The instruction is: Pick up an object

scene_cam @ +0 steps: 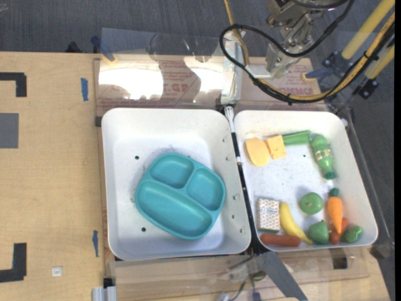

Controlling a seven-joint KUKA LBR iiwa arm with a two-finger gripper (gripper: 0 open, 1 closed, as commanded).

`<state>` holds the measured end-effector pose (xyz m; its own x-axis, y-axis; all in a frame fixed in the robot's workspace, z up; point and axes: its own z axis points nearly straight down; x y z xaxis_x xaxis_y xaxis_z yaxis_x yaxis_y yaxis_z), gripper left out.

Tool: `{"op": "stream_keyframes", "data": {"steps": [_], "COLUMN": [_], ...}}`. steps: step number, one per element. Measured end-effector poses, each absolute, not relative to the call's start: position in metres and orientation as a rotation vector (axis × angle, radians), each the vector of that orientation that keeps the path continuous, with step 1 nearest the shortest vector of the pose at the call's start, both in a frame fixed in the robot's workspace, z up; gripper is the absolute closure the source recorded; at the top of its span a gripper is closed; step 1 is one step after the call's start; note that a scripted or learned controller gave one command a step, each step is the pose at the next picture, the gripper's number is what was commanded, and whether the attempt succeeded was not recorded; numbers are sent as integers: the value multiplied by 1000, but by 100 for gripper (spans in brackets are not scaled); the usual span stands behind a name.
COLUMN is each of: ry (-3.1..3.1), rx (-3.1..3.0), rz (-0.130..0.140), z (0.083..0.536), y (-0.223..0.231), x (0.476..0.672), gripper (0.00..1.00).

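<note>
While hand [283,50] hangs beyond right bin's [294,175] far edge, fingers' state unclear | banana [290,221], carrot [335,213] at near edge | teal tray [180,195] in left bin [125,168]

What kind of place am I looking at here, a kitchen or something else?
Probably a robot test bench, not a kitchen: two white bins taped in place, plastic toy food like a banana and carrot, and a cabled robot hand above.

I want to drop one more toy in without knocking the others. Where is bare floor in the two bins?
In the right bin, bare floor lies mid-bin, between the cheese pieces above and the green apple and banana below. Its lower right corner is crowded around the carrot. In the left bin, bare strips border the teal tray, widest along the top.
</note>
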<state>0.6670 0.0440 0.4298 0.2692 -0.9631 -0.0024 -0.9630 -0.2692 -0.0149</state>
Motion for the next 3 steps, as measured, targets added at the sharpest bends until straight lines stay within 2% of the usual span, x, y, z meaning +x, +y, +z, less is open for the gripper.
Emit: {"op": "stream_keyframes", "data": {"steps": [1, 2, 3], "ry": [1753, 1600, 1662], "rx": [-2594, -2703, -2653], "rz": [-8, 15, -14], "z": [477, 179, 265], "y": [70, 31, 39], "x": [667, 665, 669], "gripper": [100, 100, 100]}}
